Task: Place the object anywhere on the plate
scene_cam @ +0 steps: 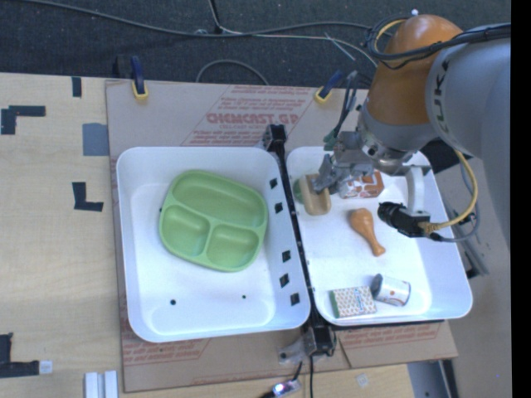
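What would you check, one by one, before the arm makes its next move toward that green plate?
1. Green three-compartment plastic plate lies flat in the left white bin: ok.
2. Plate's compartments free for a drop: ok.
3. Gripper is over the right white bin, by the tan rounded object: ok.
4. Tan object actually held: cannot tell; the hand's body hides the contact.
5. Other items lie apart from the gripper: the orange drumstick-shaped toy, the small patterned box and the white cylinder with a red patch: ok.
6. Black divider between the bins lies across the path to the plate; enough lift: cannot tell.
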Robot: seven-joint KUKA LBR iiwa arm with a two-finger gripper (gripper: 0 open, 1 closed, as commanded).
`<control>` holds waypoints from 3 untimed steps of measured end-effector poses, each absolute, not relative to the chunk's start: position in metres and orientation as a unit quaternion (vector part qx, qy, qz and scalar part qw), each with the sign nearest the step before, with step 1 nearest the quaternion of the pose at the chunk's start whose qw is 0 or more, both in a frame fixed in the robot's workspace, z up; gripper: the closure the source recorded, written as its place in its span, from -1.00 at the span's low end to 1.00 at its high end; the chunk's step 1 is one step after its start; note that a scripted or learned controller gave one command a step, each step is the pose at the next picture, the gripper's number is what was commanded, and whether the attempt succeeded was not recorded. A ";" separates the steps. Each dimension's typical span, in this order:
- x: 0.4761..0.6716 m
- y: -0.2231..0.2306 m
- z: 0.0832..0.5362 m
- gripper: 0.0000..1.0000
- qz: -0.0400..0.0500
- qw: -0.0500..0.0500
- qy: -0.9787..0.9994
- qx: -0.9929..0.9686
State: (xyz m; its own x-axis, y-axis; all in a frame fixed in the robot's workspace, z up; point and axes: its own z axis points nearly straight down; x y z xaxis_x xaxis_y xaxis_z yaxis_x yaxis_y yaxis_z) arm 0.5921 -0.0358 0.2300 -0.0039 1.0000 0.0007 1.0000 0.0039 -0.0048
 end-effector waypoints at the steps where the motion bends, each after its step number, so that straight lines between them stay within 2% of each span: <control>1: 0.573 0.014 0.238 1.00 0.001 0.002 -0.709 -0.705; 2: 0.545 0.063 0.223 1.00 0.001 0.002 -0.709 -0.705; 3: 0.517 0.117 0.230 1.00 0.001 0.002 -0.710 -0.704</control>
State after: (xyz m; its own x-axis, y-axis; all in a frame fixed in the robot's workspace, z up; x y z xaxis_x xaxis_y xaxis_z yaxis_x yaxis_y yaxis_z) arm 0.5169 0.1175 0.2296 -0.0082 1.0000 0.0019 1.0000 0.0082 -0.0042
